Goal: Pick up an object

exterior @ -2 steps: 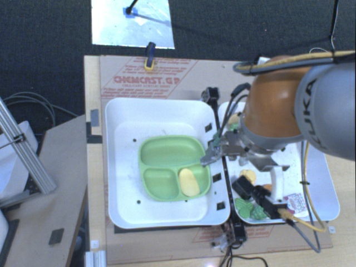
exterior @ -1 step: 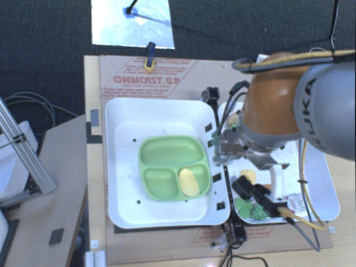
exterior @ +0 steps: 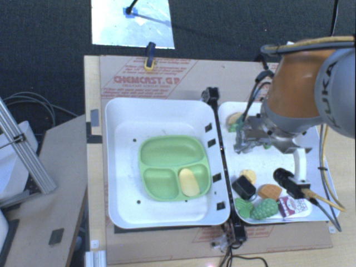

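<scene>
Bins stand side by side on the bench (exterior: 167,74), and we see the grey and orange arm (exterior: 303,88) reaching in from the right over the right bin (exterior: 225,111). Its hand (exterior: 241,144) hangs over the middle of that bin, near the wall it shares with the left bin (exterior: 119,149). We cannot tell whether the hand is open or closed, nor whether it touches anything below it.

The things to pick lie mostly in the right bin. Toward its far left corner, just beyond the hand, we make out a pale rounded piece (exterior: 234,118) with a small dark green piece (exterior: 233,127) just beside it; both are partly hidden, so we cannot name them.

Along the near side of the bin, well apart from the hand, lies a cluster. A small yellowish piece (exterior: 248,175) sits just above a tilted black block (exterior: 243,187). Beside the block is an orange-brown piece (exterior: 270,192). Nearer the rim, a flat green leaf-shaped piece (exterior: 242,207) fills the near left corner and touches a bumpy green piece (exterior: 265,209), with a red and white packet (exterior: 293,207) to that one's right.

In the left bin we see a green divided plate (exterior: 167,152) with three compartments. A yellow oblong piece (exterior: 189,182) lies in its near right compartment.
</scene>
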`<state>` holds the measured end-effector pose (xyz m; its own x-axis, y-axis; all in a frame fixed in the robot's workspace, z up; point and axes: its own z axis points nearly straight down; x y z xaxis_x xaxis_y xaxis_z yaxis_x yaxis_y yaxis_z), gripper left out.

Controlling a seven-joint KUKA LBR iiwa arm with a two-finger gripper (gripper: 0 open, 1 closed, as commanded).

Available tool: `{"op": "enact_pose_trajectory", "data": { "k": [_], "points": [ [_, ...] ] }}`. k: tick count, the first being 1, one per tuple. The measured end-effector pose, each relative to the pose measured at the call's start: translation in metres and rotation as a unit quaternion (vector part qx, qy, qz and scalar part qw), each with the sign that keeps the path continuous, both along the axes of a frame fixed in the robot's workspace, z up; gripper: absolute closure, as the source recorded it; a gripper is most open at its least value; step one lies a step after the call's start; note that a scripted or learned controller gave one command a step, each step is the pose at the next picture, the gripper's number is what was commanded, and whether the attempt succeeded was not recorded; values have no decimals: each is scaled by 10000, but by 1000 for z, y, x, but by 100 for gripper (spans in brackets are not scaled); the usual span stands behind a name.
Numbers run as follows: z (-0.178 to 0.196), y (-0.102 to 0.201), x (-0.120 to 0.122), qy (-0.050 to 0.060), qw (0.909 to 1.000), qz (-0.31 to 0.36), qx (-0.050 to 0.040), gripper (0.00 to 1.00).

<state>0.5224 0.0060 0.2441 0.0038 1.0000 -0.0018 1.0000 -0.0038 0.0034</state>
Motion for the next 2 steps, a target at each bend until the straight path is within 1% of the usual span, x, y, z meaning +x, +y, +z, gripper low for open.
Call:
{"op": "enact_pose_trajectory", "data": {
  "k": [1,2],
  "points": [
    [-47,98,-37,41,10000,84,29,100],
    [-1,47,-11,-9,10000,10,5,100]
  ]
}}
